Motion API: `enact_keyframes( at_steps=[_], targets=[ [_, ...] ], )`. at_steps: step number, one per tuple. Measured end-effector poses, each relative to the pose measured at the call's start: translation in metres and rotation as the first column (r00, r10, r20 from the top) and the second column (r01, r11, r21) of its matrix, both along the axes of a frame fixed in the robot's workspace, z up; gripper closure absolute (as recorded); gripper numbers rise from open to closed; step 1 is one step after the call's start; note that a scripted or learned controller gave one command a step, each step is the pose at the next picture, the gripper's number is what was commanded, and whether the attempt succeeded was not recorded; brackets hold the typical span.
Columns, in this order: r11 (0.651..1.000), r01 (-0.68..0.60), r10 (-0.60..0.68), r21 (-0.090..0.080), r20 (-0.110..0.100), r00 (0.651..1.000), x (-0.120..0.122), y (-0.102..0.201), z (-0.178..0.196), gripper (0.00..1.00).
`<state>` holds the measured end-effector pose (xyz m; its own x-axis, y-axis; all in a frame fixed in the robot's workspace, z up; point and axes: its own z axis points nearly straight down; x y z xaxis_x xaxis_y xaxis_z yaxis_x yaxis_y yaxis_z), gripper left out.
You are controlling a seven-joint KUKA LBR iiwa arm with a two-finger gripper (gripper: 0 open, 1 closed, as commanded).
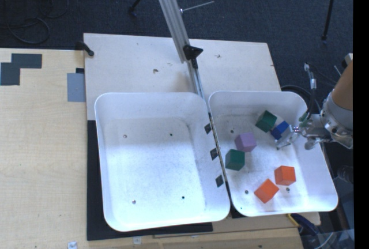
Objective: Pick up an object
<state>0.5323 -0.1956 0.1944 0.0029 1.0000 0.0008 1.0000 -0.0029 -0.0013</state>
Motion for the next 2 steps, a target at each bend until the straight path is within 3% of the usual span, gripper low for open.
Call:
enact_keyframes(
  at_steps=[1,2],
  targets=[
    [1.0,-0.002,0.002,0.001,-0.004,1.0,-0.009,-0.012,-0.103,0.0],
    [1.0,-0.002,0.002,-0.001,0.002,1.0,-0.04,-0.014,-0.103,0.0]
  ],
)
